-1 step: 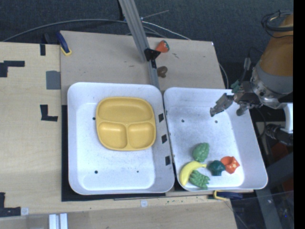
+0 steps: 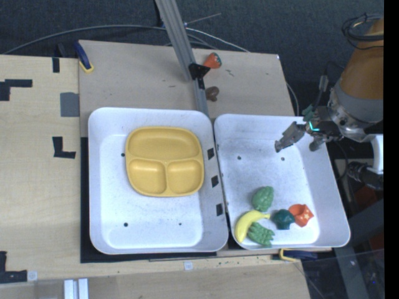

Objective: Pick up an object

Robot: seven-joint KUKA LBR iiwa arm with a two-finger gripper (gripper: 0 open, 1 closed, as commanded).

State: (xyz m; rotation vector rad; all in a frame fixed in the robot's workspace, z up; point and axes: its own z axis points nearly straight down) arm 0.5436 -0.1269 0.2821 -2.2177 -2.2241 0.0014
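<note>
My gripper (image 2: 300, 142) hovers over the upper right part of the right bin (image 2: 249, 139), with its two dark fingers spread open and nothing between them. Several small toys lie in that bin's lower right corner, well below the gripper. They include a green bumpy piece (image 2: 263, 198), a yellow banana (image 2: 245, 222) and a green leafy piece (image 2: 261, 234) against the front wall. A teal piece (image 2: 282, 218) touches a red-orange one (image 2: 302, 214).
A yellow three-section plate (image 2: 165, 161) lies in the left bin (image 2: 106, 229). A slanted metal post (image 2: 179, 39) rises behind the bins, with a small orange object (image 2: 213, 60) and a brown one (image 2: 212, 93) beside it. A blue-yellow clamp (image 2: 83, 57) sits at far left.
</note>
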